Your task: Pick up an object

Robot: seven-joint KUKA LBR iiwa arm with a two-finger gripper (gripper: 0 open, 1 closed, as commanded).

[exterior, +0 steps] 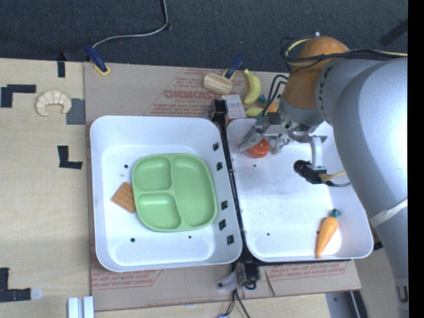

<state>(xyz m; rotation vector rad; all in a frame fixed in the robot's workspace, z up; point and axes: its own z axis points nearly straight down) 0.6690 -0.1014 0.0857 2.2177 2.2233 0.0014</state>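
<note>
Through the overhead camera I see two shallow white bins side by side on a cardboard-covered bench. The left bin (106,197) holds a green divided plate (175,191) near its middle, with a tan cracker-like piece (124,197) tucked against and partly under the plate's left edge. The right bin (278,240) has a toy carrot (326,234) lying near its lower right corner, leafy tip pointing up.

My arm (368,131), grey with an orange band, reaches in from the right and bends over the top of the right bin. Its gripper (265,136) points down into the bin's upper left corner, directly at a small red-orange object (259,148), possibly a toy tomato. The metal fingers (250,139) sit just above and around it, but I cannot tell how wide the jaws are or whether they have hold of it.

Behind the bins, on the cardboard, lie a banana (252,88) and a tan bread roll (216,82). Far left, a croissant (53,102) rests on the wooden bench top.
</note>
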